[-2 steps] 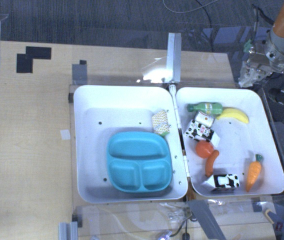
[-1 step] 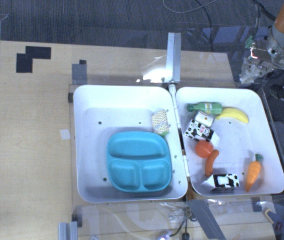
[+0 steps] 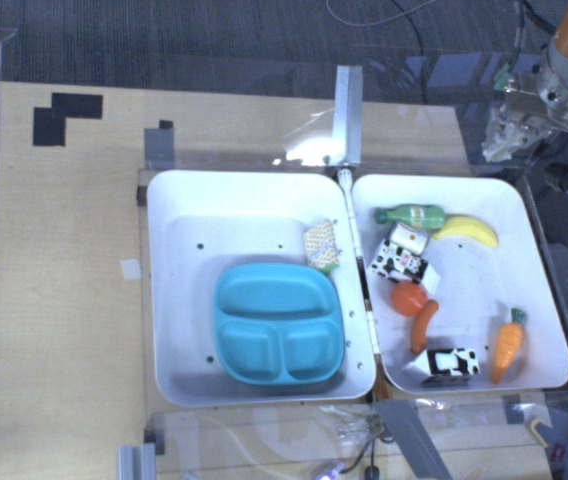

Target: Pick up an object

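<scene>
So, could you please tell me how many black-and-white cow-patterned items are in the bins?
2, both in the right bin: one cow-patterned item just below the green bottle, the other near the front edge, left of the carrot.

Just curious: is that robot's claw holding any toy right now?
No. The claw hangs outside the right white bin, with nothing in it.

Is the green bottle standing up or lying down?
Lying down. The green bottle rests on its side along the back of the right bin, its length running sideways beside the banana.
</scene>
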Available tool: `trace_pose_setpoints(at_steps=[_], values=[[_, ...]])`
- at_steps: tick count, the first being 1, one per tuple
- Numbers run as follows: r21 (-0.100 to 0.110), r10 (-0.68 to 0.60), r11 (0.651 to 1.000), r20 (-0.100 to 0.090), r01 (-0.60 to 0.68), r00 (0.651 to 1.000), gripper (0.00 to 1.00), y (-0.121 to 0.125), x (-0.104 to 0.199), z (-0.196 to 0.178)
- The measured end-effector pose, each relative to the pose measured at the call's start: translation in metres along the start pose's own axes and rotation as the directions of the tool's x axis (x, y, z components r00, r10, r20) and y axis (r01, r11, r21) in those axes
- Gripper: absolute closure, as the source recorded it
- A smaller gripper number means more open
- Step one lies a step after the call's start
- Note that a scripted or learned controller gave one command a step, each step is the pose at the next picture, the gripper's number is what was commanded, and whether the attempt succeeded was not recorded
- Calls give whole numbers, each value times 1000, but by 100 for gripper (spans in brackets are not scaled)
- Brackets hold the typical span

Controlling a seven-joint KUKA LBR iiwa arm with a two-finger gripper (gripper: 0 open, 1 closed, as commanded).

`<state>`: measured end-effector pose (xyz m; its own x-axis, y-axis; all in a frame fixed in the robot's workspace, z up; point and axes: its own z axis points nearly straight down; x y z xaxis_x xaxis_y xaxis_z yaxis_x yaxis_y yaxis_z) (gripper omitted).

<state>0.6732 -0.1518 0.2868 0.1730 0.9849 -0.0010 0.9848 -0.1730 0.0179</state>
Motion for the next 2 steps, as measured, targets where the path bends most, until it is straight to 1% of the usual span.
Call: trace_pose_setpoints(at_steps=[1,2], values=[[11,-131,991,-2,131,991,100,3,-38,31],[11,-131,991,-2,131,991,0,3,-38,30]])
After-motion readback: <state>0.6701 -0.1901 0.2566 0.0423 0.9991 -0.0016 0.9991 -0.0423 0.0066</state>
